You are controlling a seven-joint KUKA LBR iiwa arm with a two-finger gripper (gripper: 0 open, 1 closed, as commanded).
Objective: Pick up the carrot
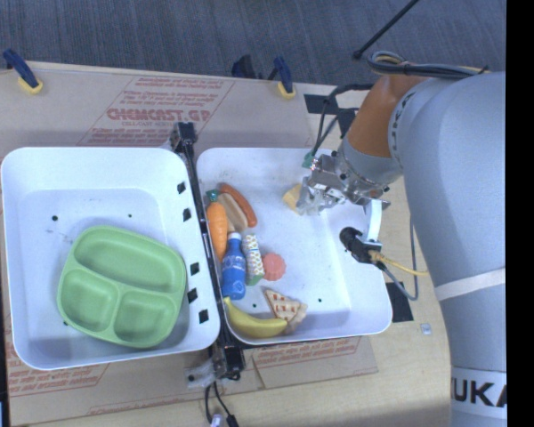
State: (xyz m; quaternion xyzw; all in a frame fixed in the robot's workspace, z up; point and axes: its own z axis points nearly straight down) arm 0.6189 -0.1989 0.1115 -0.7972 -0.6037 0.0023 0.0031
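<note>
Hovering over the right bin at its upper right part is the gripper, just beside a small yellowish piece; can't tell its finger state from this angle; carrot lies along the bin's left wall, well apart from the gripper, beside a hot dog and blue bottle; banana near front; green tray in left bin.

A robotics lab is being shown: protective board is being clamped to the bench by clips at 11 o'clock, over grey carpet.
</note>
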